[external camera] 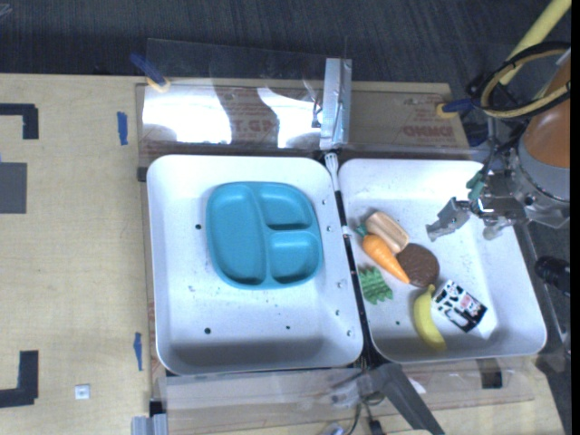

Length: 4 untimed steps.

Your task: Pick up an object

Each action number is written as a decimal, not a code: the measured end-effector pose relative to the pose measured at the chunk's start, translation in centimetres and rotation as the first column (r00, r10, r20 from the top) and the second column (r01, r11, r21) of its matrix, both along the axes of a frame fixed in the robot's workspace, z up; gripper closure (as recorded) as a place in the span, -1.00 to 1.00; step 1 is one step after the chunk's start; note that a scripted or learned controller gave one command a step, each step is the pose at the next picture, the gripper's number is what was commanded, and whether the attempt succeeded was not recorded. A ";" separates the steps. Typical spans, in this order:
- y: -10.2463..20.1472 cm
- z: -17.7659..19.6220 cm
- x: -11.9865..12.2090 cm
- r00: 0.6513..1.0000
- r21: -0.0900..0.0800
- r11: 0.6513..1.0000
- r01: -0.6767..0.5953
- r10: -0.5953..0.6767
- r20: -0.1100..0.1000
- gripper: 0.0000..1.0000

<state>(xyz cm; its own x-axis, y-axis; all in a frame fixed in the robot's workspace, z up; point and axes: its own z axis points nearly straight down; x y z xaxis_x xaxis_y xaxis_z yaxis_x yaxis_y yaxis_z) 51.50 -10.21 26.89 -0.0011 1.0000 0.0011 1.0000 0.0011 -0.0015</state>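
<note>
Camera view, looking down at a slant: my gripper (pixel 464 217) hangs over the upper right of the right bin (pixel 517 288), fingers spread and pinching nothing. The toy food lies clustered at that bin's left and lower part, near but apart from me: carrot (pixel 384 256), bread roll (pixel 388 229), brown cookie (pixel 418 264), banana (pixel 426 318), small carton (pixel 459 306). The carrot's long axis runs diagonally, leafy end toward lower left. A good grasp would close across that axis, clear of its neighbours. The left bin (pixel 172 243) holds a blue tray (pixel 264 234).
</note>
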 end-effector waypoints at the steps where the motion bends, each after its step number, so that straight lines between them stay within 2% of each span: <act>1: 0.5 -16.0 6.4 0.986 -0.009 0.987 -0.163 0.163 0.029 -1.00; 2: -0.1 -16.8 4.8 0.983 -0.015 0.984 -0.179 0.180 0.038 -1.00; 3: 0.0 -16.9 3.9 0.999 -0.007 1.000 -0.021 0.022 0.038 -1.00; 4: -1.0 -12.4 1.9 0.998 -0.002 0.998 -0.057 0.057 0.006 -1.00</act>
